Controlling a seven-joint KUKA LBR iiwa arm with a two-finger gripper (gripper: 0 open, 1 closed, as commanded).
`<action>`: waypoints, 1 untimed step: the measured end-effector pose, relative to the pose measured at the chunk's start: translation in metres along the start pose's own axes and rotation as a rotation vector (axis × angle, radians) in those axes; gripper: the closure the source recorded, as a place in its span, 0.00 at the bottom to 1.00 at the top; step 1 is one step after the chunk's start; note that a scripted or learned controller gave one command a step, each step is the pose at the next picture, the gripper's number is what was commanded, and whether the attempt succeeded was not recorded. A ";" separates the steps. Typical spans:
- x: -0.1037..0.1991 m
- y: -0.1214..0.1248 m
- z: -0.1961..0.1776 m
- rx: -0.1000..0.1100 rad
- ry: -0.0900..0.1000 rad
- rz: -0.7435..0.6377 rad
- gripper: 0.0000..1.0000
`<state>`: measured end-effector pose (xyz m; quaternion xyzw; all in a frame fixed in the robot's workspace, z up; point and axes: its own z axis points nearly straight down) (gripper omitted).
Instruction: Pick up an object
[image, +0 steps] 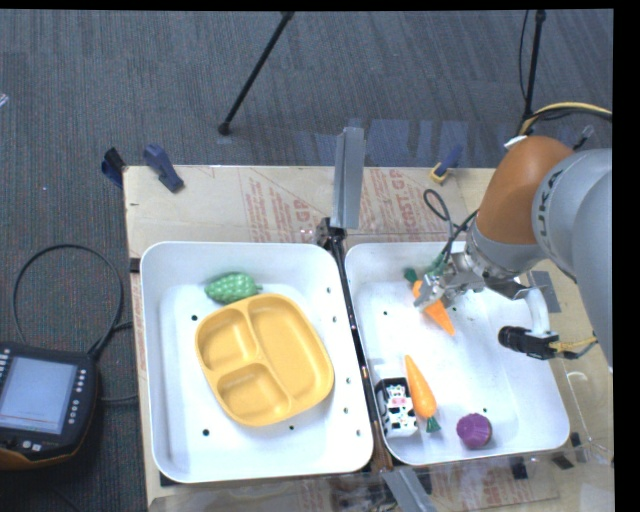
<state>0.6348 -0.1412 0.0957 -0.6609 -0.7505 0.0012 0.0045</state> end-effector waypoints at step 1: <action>0.087 0.023 -0.130 -0.017 -0.004 0.035 1.00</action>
